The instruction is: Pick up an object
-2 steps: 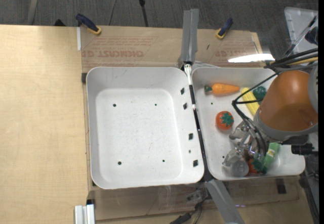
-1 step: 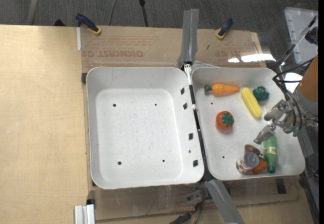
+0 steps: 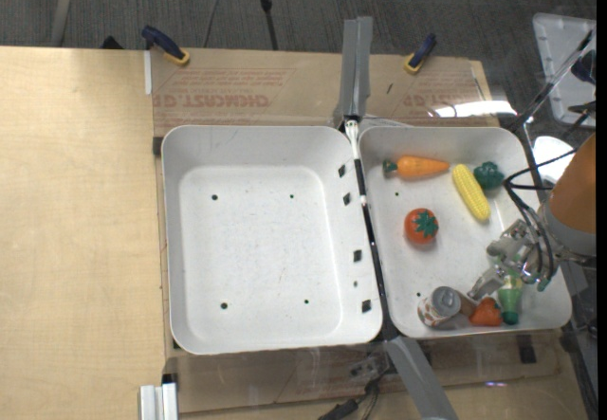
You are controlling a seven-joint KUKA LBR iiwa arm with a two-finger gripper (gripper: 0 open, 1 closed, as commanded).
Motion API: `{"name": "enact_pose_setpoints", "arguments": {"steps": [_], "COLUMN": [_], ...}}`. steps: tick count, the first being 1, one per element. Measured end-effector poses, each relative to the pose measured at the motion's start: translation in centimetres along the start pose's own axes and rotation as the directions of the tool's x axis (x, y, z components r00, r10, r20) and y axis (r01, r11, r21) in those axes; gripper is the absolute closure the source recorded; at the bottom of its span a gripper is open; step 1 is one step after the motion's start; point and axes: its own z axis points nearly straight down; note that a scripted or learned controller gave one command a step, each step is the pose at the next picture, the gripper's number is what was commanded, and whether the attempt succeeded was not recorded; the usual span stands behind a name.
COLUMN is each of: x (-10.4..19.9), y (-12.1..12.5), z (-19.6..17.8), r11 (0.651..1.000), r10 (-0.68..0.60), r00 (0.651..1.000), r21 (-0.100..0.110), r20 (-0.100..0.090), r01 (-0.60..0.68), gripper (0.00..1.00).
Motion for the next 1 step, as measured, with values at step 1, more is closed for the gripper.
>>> {"name": "enact_pose_setpoints", "arguments": {"steps": [1], "x": [-2.43], "y": [10.7], "z": [-0.43], "r11": [0.988], "r10": [0.154], "r00": [0.988], "r21": [-0.001], "r20": [0.001], "r01": [-0.154], "gripper": [0.0]}}
